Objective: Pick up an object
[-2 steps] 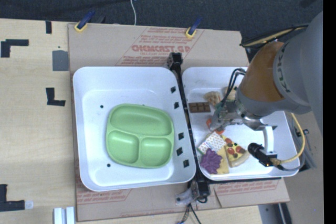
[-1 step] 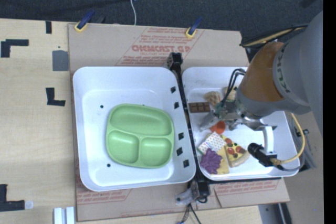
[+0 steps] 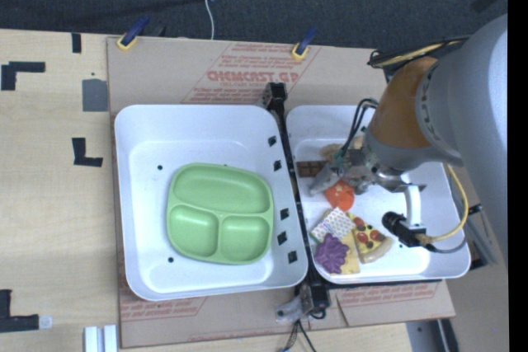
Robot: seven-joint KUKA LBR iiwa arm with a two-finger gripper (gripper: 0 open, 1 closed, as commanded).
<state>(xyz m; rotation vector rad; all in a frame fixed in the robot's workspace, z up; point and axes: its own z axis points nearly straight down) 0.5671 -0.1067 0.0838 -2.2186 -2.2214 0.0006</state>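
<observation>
Right now the pincer (image 3: 337, 177) is crowding the orange toy (image 3: 339, 195) at centre-right; whether its fingers are apart, I cannot tell, so it is risking nudging the toy aside.

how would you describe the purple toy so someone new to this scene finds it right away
Start at the right-hand white bin, the one the grey arm reaches into, and look to its near-left corner beside the black divider. The purple toy lies there, below the orange-red piece and left of the pizza slice. It is the only purple item, lumpy like a bunch of grapes.
</observation>
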